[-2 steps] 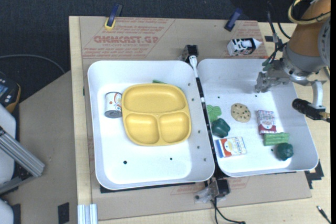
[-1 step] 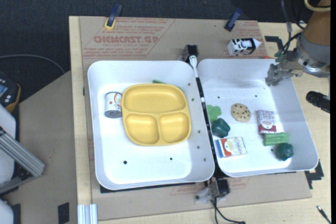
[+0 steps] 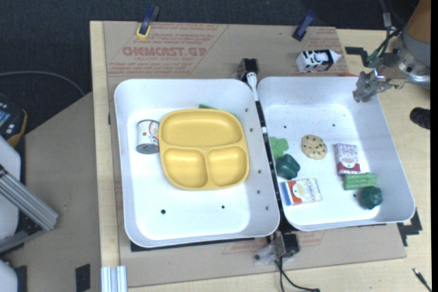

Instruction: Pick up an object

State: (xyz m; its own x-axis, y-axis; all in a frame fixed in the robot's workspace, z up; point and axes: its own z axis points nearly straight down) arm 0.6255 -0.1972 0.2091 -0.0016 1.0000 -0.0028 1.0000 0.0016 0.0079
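The right bin (image 3: pixel 383 140) holds a cookie (image 3: pixel 314 146), a red packet (image 3: pixel 347 158), a light green block (image 3: pixel 360 180), a dark green round item (image 3: pixel 370 197), a green pepper (image 3: pixel 286 165), a pale green piece (image 3: pixel 278 145) and a small white carton (image 3: pixel 300 191). My gripper (image 3: pixel 367 87) hangs over the far right corner of this bin, away from every object. Nothing is seen in its grasp.
The left bin (image 3: pixel 137 208) carries a yellow divided plate (image 3: pixel 203 148) with a small can (image 3: pixel 146 136) beside it and a green bit (image 3: pixel 207 107) peeking out behind. A black-and-white spotted item (image 3: pixel 318 60) lies on the bench beyond the right bin.
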